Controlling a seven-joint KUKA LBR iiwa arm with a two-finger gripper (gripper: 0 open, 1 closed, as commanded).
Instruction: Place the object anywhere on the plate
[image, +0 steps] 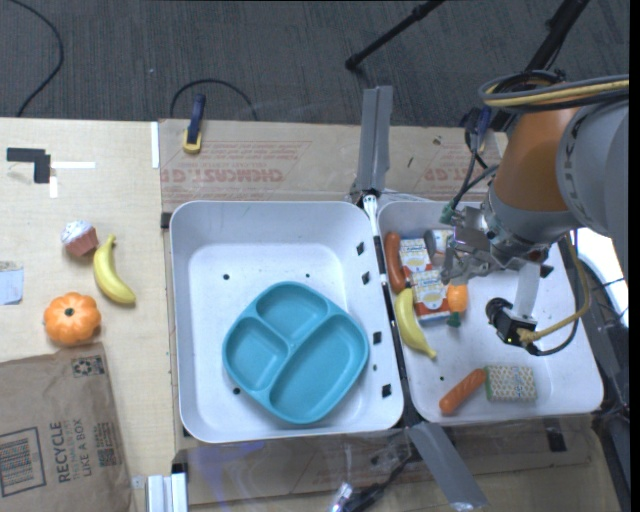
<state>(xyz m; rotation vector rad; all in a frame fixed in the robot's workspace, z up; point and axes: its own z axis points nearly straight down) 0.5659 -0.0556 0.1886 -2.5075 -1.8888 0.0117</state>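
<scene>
I see the gripper (462, 262) low in the right bin (570, 395), over the cartons (428, 290) beside the hot dog (395, 260) and banana (411, 326) — I cannot tell what it is doing. The blue plate (295, 350) lies in the left bin (200, 300).

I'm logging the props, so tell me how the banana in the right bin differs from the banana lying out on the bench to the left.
The banana in the right bin lies inside a bin, against its left wall, close to a carton; the bench banana lies on bare wood outside both bins, beside a cupcake and above a small pumpkin. The bin banana bows toward the bin wall, the bench banana toward the left. Both are yellow, curved and alike in size.
</scene>
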